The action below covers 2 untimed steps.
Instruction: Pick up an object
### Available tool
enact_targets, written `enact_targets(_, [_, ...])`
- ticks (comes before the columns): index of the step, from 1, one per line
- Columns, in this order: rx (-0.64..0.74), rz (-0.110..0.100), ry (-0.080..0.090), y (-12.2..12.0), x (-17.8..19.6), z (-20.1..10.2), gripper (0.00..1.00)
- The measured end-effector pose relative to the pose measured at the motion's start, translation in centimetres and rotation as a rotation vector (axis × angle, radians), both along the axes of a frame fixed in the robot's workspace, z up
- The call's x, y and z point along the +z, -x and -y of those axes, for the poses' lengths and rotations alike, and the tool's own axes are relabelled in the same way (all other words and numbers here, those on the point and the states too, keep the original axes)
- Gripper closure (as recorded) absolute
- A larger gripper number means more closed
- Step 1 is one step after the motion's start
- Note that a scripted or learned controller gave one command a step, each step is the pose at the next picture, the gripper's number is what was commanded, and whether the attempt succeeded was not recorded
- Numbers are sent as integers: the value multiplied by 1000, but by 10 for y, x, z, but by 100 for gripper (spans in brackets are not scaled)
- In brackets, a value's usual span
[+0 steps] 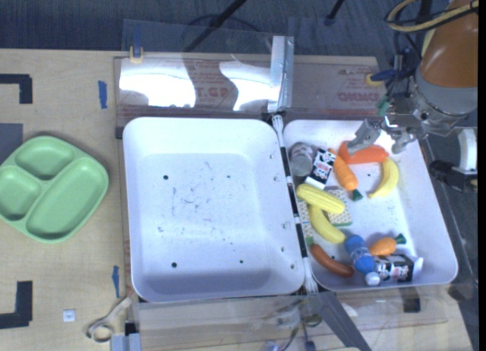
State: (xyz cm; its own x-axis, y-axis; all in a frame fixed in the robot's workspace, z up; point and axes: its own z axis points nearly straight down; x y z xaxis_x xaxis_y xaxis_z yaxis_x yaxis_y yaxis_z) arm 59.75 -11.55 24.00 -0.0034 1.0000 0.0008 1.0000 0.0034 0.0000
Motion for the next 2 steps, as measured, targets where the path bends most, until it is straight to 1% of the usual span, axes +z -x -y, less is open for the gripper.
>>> enact_targets(1, [61,1,0,8,-67,0,0])
enact_targets(2, [228,17,2,-2,-145,26,0])
